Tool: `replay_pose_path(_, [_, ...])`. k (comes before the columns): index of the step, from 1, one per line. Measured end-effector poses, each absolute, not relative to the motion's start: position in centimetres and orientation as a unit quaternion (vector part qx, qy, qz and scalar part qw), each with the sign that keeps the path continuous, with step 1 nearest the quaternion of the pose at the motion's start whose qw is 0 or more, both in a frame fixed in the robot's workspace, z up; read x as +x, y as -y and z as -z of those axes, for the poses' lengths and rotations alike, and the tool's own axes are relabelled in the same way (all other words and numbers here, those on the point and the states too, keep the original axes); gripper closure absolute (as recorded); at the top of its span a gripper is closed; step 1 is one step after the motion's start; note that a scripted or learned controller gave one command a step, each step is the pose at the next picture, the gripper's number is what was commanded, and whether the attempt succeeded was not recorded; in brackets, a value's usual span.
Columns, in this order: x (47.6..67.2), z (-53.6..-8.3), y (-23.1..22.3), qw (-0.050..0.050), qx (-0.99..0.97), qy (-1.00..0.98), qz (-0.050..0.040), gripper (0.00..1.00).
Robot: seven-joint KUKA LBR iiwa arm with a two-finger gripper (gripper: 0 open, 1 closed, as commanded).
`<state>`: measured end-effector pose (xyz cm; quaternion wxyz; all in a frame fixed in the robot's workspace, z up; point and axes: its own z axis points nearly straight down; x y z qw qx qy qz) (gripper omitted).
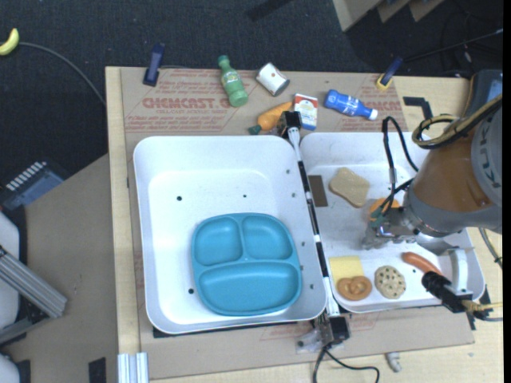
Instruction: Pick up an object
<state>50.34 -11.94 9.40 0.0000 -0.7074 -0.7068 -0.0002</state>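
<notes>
Yellow square cheese slice [345,266] lies flat, just below-left of pincer [380,234]; pincer low in right bin [335,146], grip state indiscernible.

Red "CHEMCAST" lettering on the brown board [192,102] beneath the bins

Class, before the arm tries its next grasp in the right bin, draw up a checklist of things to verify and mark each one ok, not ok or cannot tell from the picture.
1. Gripper is over the right bin: ok.
2. Gripper holds nothing yet: cannot tell.
3. Targets lie within the bin: bread slice, cheese slice, pretzel, cookie, sausage: ok.
4. Bread slice lies apart from other items: ok.
5. Pretzel is free of neighbours: not ok, it touches the cheese slice.
6. Blue tray sits in the left bin, away from the gripper: ok.
</notes>
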Motion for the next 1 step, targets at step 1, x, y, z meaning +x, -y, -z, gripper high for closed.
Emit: replay_pose_path(1, [56.92, -19.83, 7.71, -0.001, -0.706, 0.708, 0.0014, 1.00])
